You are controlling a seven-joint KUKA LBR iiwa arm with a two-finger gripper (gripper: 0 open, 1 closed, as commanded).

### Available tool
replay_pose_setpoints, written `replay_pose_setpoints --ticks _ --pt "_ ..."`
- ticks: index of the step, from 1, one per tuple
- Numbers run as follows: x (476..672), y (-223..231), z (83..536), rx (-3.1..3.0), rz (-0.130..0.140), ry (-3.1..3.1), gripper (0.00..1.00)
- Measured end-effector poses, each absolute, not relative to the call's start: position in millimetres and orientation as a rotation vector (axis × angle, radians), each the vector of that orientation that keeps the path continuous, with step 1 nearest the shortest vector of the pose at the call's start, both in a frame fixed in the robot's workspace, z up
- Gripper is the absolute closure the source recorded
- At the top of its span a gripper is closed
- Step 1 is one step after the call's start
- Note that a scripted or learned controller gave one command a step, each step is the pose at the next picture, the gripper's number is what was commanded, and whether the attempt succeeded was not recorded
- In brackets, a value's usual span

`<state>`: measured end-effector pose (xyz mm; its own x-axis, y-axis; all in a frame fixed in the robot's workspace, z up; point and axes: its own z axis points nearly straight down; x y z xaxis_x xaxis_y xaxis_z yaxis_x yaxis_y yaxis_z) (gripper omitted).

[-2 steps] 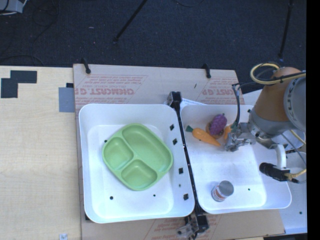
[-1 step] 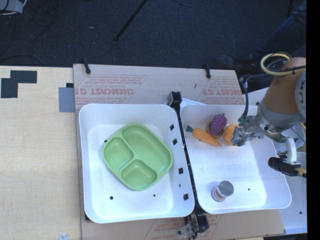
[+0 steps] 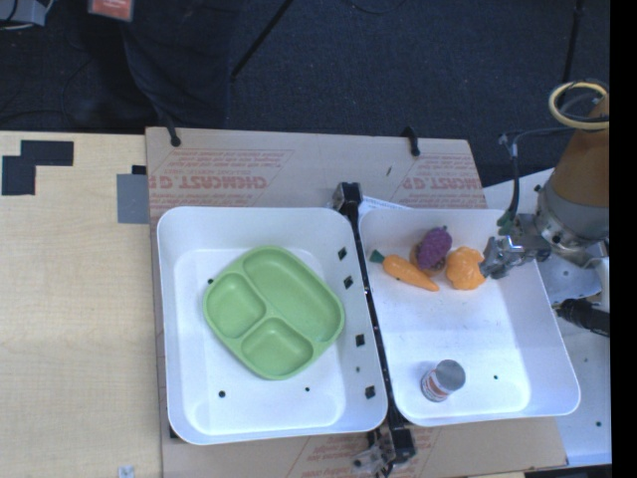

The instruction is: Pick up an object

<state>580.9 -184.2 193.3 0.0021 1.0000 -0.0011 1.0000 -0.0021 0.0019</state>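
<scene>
1. Reaching in from the right, the hand (image 3: 501, 256) sits low at the right bin's (image 3: 518, 386) far right edge; whether it is clenched or released cannot be told.
2. Just beside it lies an orange fruit (image 3: 464, 269), very near or touching.
3. A purple bunch (image 3: 433, 248) and a carrot (image 3: 410, 273) crowd the fruit's left side.
4. A small can (image 3: 442, 379) stands well apart, near the front.
5. A green divided plate (image 3: 273, 311) lies in the left bin (image 3: 189, 386).

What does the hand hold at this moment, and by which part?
It cannot be told. The hand is at the right side of the orange fruit in the right bin, but no object is visible between its fingers.
</scene>
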Motion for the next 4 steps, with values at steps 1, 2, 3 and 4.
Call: replay_pose_setpoints --ticks 1,2,3,4 --pt "581.5 -185.0 230.2 2.219 0.002 2.221 1.00" --pt "589.6 -136.5 221.4 2.220 -0.001 2.228 1.00" --pt "586.2 -87.4 230.1 2.220 0.000 2.229 1.00" --pt "598.7 -31.0 230.1 2.218 0.000 2.229 1.00"
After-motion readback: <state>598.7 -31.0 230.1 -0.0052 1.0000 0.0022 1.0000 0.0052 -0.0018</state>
